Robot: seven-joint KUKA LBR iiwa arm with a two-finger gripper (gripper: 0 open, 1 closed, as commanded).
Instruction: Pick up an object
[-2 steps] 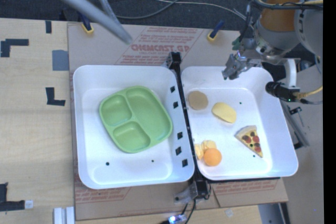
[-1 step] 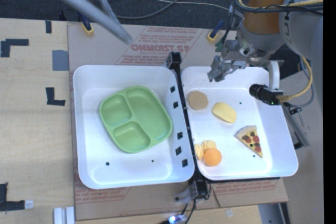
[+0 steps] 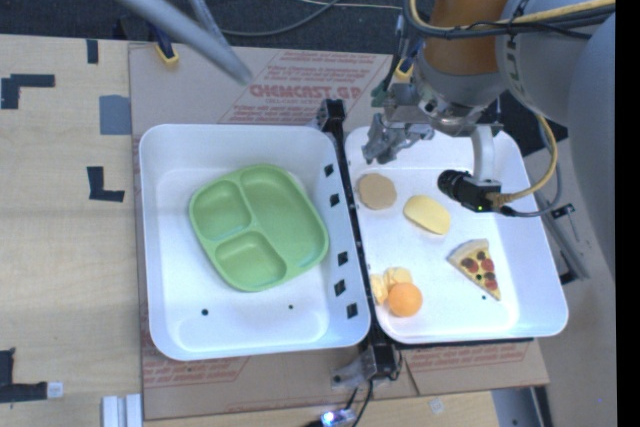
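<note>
The tool (image 3: 385, 147) hangs over the back of the right bin (image 3: 530, 315), just behind the round cookie (image 3: 377, 191), placed as if to drop onto it. I cannot tell its state. The yellow piece (image 3: 428, 214), pizza slice (image 3: 476, 266) and orange (image 3: 404, 299) lie apart, each reachable; the green tray (image 3: 258, 226) sits alone in the left bin (image 3: 165, 215)

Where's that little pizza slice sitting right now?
The pizza slice lies in the right bin, near its right side, below the yellow piece and right of the orange ball.
</note>
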